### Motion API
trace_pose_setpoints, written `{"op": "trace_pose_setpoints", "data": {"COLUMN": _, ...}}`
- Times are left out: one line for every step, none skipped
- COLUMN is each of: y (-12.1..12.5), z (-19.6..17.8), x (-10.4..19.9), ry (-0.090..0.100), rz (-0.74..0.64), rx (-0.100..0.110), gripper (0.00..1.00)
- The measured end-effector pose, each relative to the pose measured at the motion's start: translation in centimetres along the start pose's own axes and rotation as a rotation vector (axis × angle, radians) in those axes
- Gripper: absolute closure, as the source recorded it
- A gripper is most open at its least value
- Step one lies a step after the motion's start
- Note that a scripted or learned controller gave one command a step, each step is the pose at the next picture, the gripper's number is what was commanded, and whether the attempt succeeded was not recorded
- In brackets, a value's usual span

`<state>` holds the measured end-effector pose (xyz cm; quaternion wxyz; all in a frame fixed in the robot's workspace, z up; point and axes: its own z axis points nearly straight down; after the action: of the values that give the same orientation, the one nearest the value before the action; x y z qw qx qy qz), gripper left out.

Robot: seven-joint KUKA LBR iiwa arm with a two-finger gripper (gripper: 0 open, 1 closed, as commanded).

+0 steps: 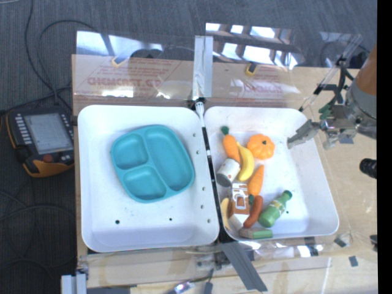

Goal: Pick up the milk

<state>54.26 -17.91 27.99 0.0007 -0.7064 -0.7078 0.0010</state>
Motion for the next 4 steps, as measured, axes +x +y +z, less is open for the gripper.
{"op": "trace_pose_setpoints", "data": {"y": -2.4, "z": 15.5, "x": 6.0, "ry": -0.004, "rz": -0.098, "rx": -0.017, "gripper": 0.0}}
{"op": "trace_pose_setpoints", "data": {"y": -5.9, "z": 9.7, "x": 11.6, "ry": 0.001, "rz": -0.124, "rx": 0.001, "gripper": 0.0}}
{"op": "trace_pose_setpoints", "data": {"y": -5.6, "z": -15.0, "x": 6.5, "ry": -0.004, "rz": -0.305, "rx": -0.005, "gripper": 0.0}}
{"op": "trace_pose_setpoints", "data": {"y": -5.5, "z": -16.0, "x": 6.4, "ry": -0.008, "rz": -0.303, "rx": -0.006, "gripper": 1.0}}
